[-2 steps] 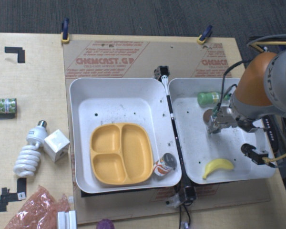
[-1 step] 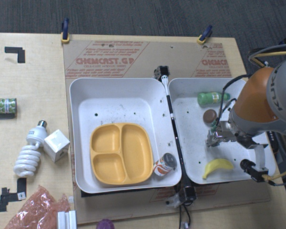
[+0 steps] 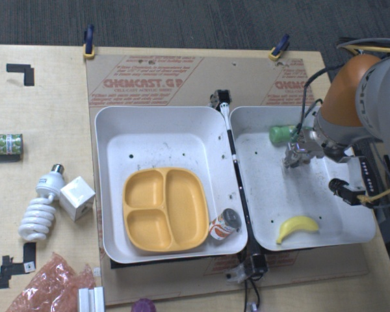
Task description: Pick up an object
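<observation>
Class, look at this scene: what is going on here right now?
A grey robot arm reaches into the right bin from the right. Its gripper sits low near a green object at the back of that bin, while a banana lies apart near the front. The left bin holds a yellow divided plate and a small can.

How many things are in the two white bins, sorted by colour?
Yellow: 2, the divided plate and the banana
Green: 1, the green object beside the gripper
Orange and white with a grey end: 1, the small can
Total: 4
</observation>
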You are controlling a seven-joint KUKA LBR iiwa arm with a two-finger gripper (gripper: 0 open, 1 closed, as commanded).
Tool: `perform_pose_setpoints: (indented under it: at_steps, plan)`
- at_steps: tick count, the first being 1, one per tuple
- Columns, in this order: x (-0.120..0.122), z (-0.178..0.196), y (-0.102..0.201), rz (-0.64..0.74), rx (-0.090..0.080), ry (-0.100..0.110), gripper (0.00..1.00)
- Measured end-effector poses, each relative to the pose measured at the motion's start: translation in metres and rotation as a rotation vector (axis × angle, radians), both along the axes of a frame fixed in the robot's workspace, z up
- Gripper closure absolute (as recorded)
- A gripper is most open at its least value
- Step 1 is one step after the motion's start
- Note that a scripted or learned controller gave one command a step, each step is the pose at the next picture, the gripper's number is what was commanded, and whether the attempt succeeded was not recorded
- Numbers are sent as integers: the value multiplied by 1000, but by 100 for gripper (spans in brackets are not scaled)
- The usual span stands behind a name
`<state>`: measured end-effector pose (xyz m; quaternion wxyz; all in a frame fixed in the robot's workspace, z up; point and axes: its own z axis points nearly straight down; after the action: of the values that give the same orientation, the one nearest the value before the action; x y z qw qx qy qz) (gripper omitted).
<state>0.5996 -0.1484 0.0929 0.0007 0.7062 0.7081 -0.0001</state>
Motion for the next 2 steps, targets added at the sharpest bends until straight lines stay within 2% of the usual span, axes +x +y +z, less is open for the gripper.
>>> perform_pose_setpoints:
  at_steps: [1,2]
  plan:
    - [58,-1,-41,0,0,9,0]
    - [-8,0,-25,-3,0,0,0]
